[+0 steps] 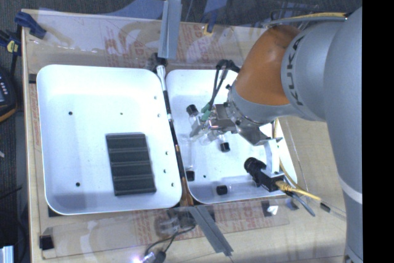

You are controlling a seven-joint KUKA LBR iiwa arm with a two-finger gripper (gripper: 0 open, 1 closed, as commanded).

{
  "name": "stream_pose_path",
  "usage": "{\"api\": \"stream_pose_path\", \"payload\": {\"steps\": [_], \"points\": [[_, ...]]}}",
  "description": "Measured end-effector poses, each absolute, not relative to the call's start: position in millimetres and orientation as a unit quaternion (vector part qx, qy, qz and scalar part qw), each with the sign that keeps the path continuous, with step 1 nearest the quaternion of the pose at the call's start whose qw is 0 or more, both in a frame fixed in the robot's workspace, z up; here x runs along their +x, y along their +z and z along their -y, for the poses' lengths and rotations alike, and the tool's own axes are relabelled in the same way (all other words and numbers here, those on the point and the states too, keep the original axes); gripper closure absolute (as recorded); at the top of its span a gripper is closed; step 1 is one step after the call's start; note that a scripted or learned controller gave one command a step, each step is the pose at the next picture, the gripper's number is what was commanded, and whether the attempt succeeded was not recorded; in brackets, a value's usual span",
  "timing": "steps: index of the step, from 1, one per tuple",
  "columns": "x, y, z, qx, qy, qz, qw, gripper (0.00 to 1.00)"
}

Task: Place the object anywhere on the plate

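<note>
The arm's grey and orange bulk (289,71) covers much of the right bin (203,191), and the gripper (206,123) beneath it is a small metallic tangle; whether it is released or clenched cannot be told, nor whether anything sits in it. Two white bins lie side by side. The left bin (74,108) holds one dark ribbed plate (130,163), lying flat toward its near right part. In the right bin a few small dark bits are scattered, too small to identify, so the object's place stays unclear
</note>
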State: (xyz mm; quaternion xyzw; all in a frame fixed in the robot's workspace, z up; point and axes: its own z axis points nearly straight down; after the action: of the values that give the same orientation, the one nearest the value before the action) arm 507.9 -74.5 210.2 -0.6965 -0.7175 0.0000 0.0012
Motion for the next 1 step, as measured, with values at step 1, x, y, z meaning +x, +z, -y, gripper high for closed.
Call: {"api": "stream_pose_path", "payload": {"steps": [1], "points": [[542.5, 190.0, 3.0, -0.709, 0.0017, 0.705, 0.002, 1.00]]}}
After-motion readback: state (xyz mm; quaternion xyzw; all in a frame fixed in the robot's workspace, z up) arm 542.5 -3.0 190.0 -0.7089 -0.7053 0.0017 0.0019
